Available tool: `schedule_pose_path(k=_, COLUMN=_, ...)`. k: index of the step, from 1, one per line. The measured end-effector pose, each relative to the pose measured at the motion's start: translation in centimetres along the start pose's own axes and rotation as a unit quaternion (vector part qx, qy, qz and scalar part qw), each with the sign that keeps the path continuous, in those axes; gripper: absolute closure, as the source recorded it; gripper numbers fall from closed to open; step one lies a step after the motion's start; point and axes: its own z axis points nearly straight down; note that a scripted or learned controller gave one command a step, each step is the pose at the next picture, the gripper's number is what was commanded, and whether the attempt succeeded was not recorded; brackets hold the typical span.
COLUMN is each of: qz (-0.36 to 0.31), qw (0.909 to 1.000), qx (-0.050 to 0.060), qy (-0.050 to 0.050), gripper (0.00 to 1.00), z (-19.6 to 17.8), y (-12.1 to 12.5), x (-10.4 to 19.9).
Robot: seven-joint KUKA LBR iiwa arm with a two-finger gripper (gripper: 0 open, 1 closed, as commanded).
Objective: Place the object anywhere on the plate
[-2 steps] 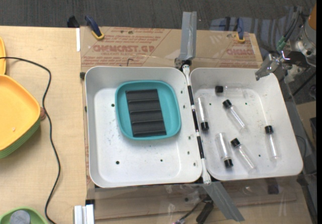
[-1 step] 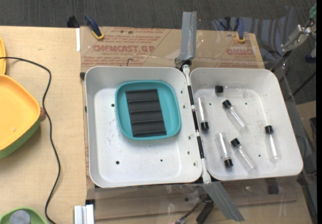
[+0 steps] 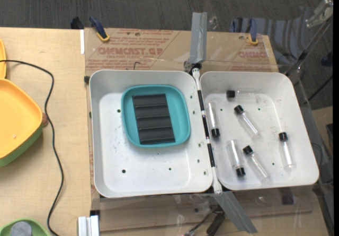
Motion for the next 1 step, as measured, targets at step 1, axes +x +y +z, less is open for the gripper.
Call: schedule_pose_path(k=1, qz=0.062, qw=0.9981, qx=0.000, qy=0.000, gripper=0.00, z=-0.72, y=0.10, x=-0.63)
